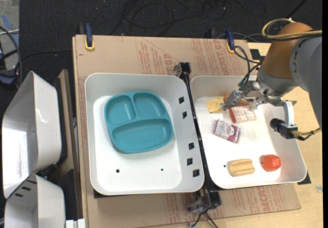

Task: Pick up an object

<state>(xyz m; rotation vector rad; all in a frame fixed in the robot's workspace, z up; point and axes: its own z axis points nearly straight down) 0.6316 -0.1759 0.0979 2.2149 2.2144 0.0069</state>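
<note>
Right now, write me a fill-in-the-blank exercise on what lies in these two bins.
1. The teal divided plate lies in the ____ bin.
2. The red tomato-like toy sits beside a tan ____.
3. The gripper hovers over the ____ bin.

Missing words: left; bun; right
</note>
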